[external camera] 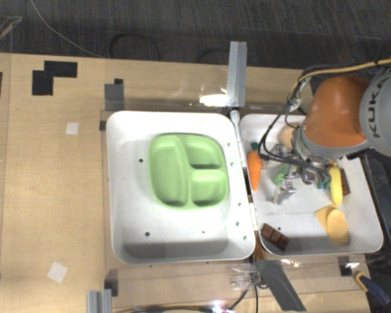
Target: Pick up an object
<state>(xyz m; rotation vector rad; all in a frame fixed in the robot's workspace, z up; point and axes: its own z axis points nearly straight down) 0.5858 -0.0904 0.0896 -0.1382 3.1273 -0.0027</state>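
Objects for picking all lie in the right bin [371, 237]. Nearest the camera, a brown chocolate-like piece [274, 237] sits at the front left corner, and a yellow wedge [333, 223] rests toward the front right. Further back, a yellow banana-like piece [336, 186] and an orange carrot [254, 167] lie apart, the carrot just beside the dividing wall — loosely scattered, probably so each can be gripped singly. The left bin [124, 194] bears a green divided tray [186, 169]. The gripper [285, 191] hangs low over the middle of the right bin, below the orange-banded wrist. Finger spread — cannot tell, cables and wrist clutter the spot; nothing is visibly held.
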